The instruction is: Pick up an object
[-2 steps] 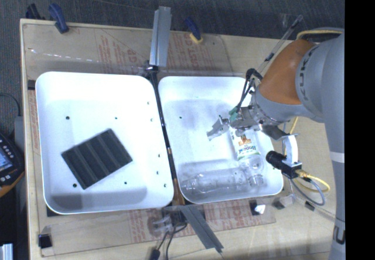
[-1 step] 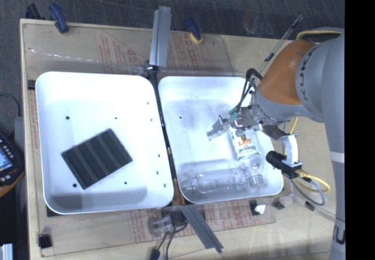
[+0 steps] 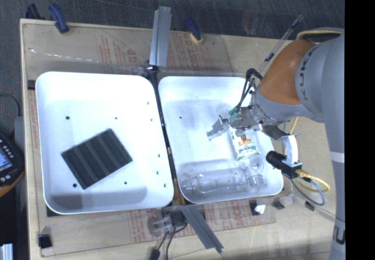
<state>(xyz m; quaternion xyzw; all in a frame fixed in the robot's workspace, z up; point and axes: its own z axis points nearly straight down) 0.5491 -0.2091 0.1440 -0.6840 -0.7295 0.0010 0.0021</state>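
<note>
Right bin (image 3: 193, 95), gripper (image 3: 225, 127) fingers unclear

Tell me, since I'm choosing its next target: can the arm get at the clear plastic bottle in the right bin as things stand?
Probably yes. The clear bottle lies uncovered along the right bin's near wall, just below the gripper. That wall may crowd the approach.

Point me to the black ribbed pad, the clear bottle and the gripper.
black ribbed pad (image 3: 96, 157), camera view, centre of its top.
clear bottle (image 3: 218, 181), camera view, mid-body.
gripper (image 3: 215, 130), camera view, at its fingertips.
</note>
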